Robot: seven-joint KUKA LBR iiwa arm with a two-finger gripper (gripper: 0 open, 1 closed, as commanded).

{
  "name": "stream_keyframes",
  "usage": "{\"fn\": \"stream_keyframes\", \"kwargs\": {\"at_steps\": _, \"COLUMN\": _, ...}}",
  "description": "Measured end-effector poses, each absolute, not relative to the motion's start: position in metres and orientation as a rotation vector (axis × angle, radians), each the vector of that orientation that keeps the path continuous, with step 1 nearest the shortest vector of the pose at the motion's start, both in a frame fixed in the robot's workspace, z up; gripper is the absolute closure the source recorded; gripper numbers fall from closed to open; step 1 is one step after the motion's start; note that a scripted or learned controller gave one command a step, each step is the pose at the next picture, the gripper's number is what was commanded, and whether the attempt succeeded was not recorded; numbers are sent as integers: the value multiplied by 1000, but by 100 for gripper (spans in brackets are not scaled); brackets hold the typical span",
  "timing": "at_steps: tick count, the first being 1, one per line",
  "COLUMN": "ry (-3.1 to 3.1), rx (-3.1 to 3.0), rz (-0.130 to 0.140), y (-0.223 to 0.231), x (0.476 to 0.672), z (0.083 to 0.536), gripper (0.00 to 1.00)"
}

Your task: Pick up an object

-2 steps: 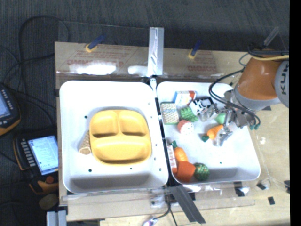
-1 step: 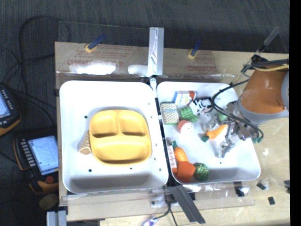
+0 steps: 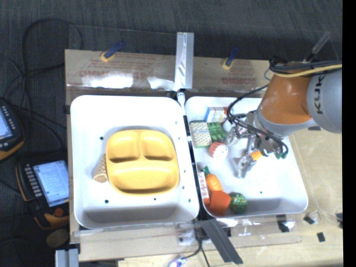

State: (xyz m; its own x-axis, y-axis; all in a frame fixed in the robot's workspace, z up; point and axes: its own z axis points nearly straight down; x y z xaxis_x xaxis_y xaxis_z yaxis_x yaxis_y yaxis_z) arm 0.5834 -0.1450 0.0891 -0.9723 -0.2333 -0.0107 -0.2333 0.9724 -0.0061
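Note:
My gripper [image 3: 243, 167] hangs low over the middle of the right bin [image 3: 289, 196], below the arm's orange band [image 3: 283, 102]. A small orange piece [image 3: 256, 156] shows right beside the gripper, and I cannot tell whether it is held. Left of the gripper lie a red and white ball [image 3: 218, 150], a green packet [image 3: 217, 131] and a checked packet [image 3: 199, 133]. Toward the bin's front left lie a carrot-like toy [image 3: 212, 182], an orange pepper [image 3: 219, 202] and a green broccoli piece [image 3: 238, 202].
The left bin [image 3: 89, 204] holds a yellow divided tray [image 3: 142, 160] with a tan cone [image 3: 100, 170] at its left side. A blue and white box [image 3: 213, 114] sits at the back of the right bin. Cables run from the arm's wrist.

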Motion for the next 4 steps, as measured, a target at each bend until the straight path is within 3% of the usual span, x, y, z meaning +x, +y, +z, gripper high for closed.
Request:
{"fn": "stream_keyframes", "kwargs": {"at_steps": 1, "ry": 3078, "rx": -598, "rz": -1, "y": -197, "x": 625, "z": 88, "gripper": 0}}
{"fn": "stream_keyframes", "kwargs": {"at_steps": 3, "ry": 3102, "rx": -389, "rz": -3, "y": -197, "x": 598, "z": 89, "gripper": 0}}
{"fn": "stream_keyframes", "kwargs": {"at_steps": 4, "ry": 3109, "rx": -330, "rz": -2, "y": -203, "x": 563, "z": 89, "gripper": 0}}
